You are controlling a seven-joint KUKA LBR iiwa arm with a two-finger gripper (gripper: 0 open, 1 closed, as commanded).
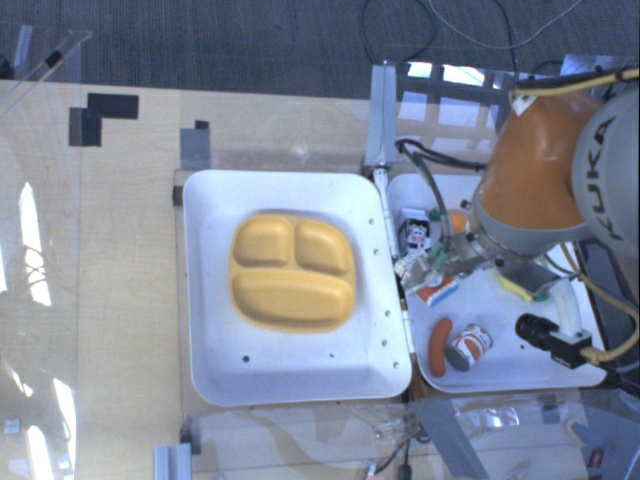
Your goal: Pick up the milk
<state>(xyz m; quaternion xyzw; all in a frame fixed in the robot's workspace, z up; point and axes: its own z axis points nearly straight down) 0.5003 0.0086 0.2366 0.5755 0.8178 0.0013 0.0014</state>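
Observation:
The milk (414, 234) is a small white carton with a black print, lying at the left side of the right bin (520, 373), near the divider. My gripper (438, 261) hangs low just right of and below the carton, under the orange band of the arm (535, 173). The wrist hides much of the gripper. A red and white packet (437, 290) lies right beneath it. I see nothing clearly held.
A yellow three-compartment tray (292, 271) sits in the left bin (210, 368). In the right bin lie a red sausage (439, 341), a small can (468, 346), a yellow item (515, 286) and an orange item (457, 220). A black cable fitting (545, 334) sits at the right.

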